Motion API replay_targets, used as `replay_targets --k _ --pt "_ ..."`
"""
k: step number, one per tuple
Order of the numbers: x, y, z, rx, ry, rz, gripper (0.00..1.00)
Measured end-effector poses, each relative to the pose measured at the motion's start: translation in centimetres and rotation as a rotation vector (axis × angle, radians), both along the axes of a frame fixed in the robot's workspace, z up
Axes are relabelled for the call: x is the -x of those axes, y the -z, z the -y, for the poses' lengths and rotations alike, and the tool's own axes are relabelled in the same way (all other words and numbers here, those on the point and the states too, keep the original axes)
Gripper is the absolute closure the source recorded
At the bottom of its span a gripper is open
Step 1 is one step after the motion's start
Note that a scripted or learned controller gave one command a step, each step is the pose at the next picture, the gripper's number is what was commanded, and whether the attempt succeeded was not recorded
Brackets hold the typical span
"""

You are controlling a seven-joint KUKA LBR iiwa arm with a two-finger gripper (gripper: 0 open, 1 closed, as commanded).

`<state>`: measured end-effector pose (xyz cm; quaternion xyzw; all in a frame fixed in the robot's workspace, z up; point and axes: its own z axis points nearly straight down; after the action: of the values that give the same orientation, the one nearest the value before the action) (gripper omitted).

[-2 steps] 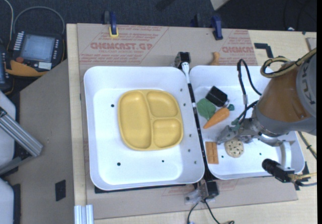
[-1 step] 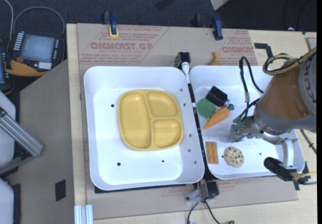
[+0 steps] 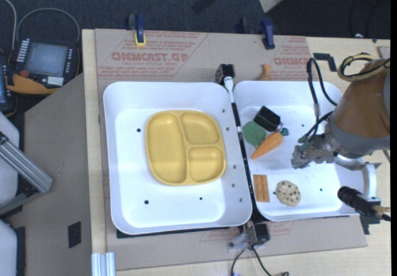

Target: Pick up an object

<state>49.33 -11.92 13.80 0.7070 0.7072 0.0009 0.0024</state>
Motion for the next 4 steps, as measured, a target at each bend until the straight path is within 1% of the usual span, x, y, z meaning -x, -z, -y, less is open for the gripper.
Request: replay_targets --k 1,2,3,4 --pt "0.0 -4.8 0.9 0.001 0.000 0.002 1.00" --pt "-0.3 -11.1 0.8 0.000 -0.002 0.004 1.00" --pt "-1.5 -9.9 -5.1 -0.005 -0.006 -0.007 1.00" --pt "-1.6 -10.6 -10.6 -0.004 -0.007 -0.003 1.00"
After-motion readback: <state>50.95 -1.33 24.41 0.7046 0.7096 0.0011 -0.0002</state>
